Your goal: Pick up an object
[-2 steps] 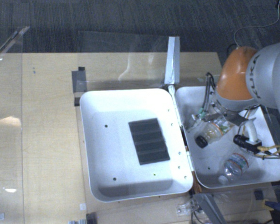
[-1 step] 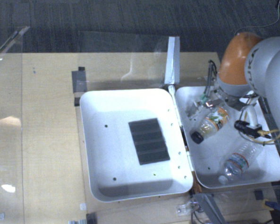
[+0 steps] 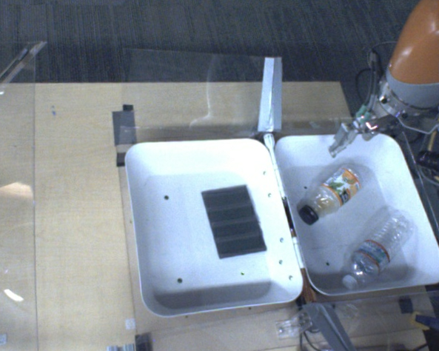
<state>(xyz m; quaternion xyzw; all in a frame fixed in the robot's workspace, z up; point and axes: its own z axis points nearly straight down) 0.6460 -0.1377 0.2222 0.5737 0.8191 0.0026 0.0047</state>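
A small bottle (image 3: 330, 194) with an orange label and a black cap lies on its side in the right bin (image 3: 403, 152), its cap pointing left. A clear plastic bottle (image 3: 377, 249) with a white cap lies near that bin's front right corner. A black ribbed rectangular pad (image 3: 233, 220) rests flat in the middle of the left bin (image 3: 151, 212). My gripper (image 3: 342, 140) hangs above the back edge of the right bin, behind the orange-label bottle and apart from it. Nothing shows in its grasp.
The orange and grey arm (image 3: 418, 55) fills the upper right corner, with cables beside it. A metal bar (image 3: 270, 94) stands behind the seam between the bins. Black brackets (image 3: 124, 125) sit at the left bin's back corner on the wooden bench.
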